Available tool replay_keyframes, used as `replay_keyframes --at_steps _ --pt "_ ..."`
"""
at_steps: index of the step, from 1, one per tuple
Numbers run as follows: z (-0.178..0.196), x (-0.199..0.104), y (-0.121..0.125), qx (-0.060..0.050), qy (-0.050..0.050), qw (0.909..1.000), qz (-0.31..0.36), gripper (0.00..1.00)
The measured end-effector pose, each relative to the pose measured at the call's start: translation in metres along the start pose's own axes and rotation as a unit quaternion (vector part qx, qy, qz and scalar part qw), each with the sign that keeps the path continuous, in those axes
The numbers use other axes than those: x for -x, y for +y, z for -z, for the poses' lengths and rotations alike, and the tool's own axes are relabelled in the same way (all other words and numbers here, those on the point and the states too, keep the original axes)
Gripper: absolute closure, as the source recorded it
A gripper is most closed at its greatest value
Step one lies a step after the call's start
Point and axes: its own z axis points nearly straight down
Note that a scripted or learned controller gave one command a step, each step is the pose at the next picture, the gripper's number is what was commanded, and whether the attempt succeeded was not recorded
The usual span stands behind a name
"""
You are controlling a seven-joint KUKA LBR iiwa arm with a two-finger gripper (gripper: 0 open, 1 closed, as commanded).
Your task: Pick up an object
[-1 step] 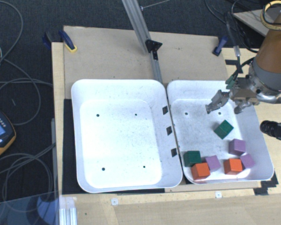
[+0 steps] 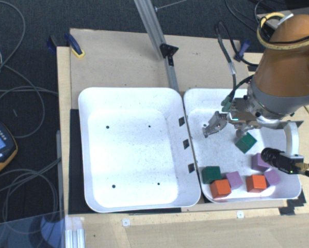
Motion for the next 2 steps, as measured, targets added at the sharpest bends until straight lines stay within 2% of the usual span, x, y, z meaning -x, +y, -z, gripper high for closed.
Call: replay_keyframes --at_steps 1,2 --pt "0.023 0.055 0.107 0.005 -0.003 1.0000 -0.005 0.00" --pt "0.016 0.200 0.053 0.001 -0.003 1.0000 -0.008 0.00"
